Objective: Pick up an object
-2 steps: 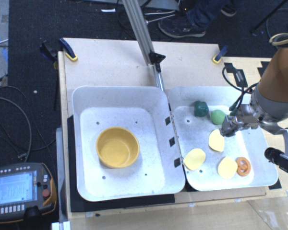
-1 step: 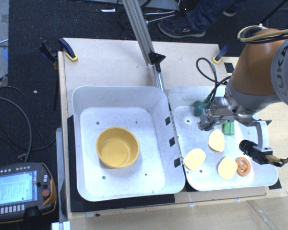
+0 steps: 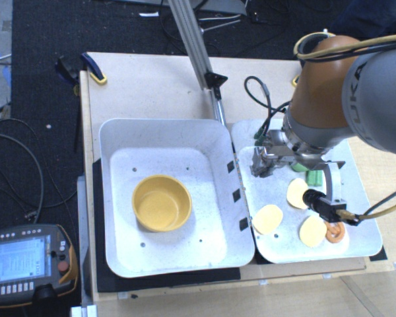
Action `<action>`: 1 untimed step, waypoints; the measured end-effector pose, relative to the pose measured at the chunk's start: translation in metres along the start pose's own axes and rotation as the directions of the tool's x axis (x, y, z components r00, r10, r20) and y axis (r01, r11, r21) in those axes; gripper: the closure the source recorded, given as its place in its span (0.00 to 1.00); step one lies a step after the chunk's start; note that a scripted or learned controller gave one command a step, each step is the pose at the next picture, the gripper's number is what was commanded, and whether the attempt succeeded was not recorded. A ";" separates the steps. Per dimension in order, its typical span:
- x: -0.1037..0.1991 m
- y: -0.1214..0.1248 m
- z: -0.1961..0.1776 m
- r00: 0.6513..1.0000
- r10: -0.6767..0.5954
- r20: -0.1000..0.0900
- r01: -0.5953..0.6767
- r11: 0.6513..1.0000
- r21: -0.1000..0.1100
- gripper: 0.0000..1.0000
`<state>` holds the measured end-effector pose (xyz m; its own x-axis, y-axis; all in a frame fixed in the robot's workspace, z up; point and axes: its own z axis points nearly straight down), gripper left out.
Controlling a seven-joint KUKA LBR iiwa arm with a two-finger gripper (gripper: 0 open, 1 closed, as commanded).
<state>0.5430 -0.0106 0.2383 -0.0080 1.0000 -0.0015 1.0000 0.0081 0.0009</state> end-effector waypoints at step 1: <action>0.049 0.023 -0.007 1.000 0.000 -0.001 0.000 1.000 -0.003 1.00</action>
